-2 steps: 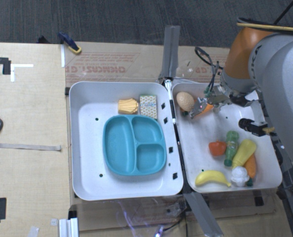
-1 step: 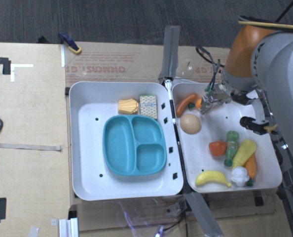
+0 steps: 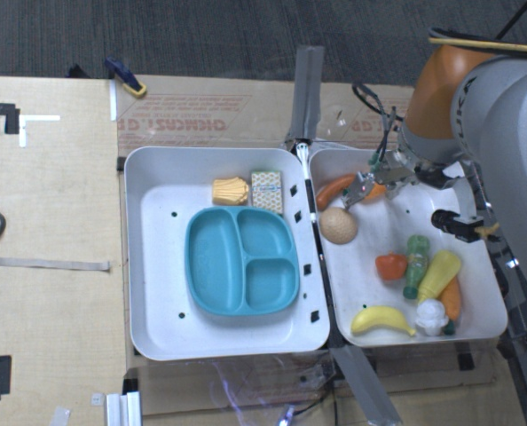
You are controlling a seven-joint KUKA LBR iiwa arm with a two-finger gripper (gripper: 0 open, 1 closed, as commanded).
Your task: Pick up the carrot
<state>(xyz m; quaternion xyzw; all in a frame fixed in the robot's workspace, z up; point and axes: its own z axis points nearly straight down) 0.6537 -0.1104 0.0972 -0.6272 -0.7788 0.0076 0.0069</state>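
Observation:
A long orange carrot [image 3: 334, 190] lies slanted at the back left of the right bin [image 3: 485, 327], against the divider wall. My gripper [image 3: 362, 189] sits low over the carrot's right end, and a bit of orange shows on its far side. The grey arm with the orange band [image 3: 436, 96] reaches in from the upper right. A second orange piece [image 3: 452, 298] with a green end lies at the bin's front right, partly under a yellow object.
The right bin also holds a tan ball [image 3: 338, 225], a red-orange piece [image 3: 391, 266], a green bottle [image 3: 416, 264], a yellow squash-like item [image 3: 438, 273], a banana [image 3: 381, 320] and a white item [image 3: 430, 316]. The left bin [image 3: 148, 264] holds a blue divided plate [image 3: 242, 261], a yellow piece [image 3: 231, 190] and a cracker [image 3: 266, 191].

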